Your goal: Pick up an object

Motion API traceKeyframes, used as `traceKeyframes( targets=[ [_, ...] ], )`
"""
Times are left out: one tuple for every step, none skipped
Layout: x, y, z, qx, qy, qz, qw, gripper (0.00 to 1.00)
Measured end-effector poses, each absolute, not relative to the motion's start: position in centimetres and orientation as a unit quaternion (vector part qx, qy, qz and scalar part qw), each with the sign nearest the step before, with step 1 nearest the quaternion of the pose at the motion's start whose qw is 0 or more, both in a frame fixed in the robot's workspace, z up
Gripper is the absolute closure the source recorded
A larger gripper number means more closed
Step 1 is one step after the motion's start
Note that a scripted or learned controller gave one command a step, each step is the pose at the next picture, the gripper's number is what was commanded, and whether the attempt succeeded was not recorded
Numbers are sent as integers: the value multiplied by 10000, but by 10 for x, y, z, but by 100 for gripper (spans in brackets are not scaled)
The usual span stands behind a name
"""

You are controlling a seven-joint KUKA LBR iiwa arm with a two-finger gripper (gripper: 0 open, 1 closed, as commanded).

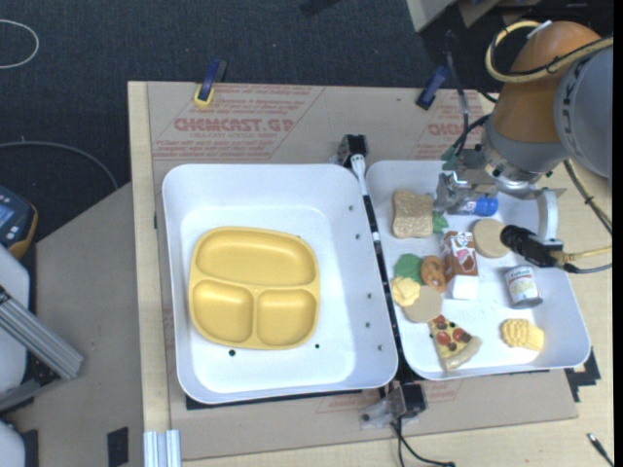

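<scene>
The left bin (185,212) carries a yellow divided tray (255,286), lying flat near its middle, its single long compartment toward the far side and two smaller ones nearer the camera. In the right bin (574,343) toy foods crowd together: a slice of bread (413,214) at the far left, a green piece (409,266) and a brown doughnut (433,272) below it, and a pizza slice (452,341) with its tip pointing up-left. A small carton (460,264) stands roughly along the bin's length, a tin can (522,286) to its right, a yellow ridged piece (522,335) near the front corner. The gripper (456,195) hangs over the bin's far end beside the bread; whether it is open or closed cannot be told.
</scene>
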State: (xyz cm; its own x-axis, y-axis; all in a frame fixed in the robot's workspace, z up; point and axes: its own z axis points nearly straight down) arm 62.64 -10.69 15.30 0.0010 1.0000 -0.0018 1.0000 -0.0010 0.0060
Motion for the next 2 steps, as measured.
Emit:
traceKeyframes(
  targets=[
    [631, -104, 217, 7066, 7076, 26, 38, 100],
    [632, -104, 226, 7069, 7073, 12, 19, 100]
  ],
)
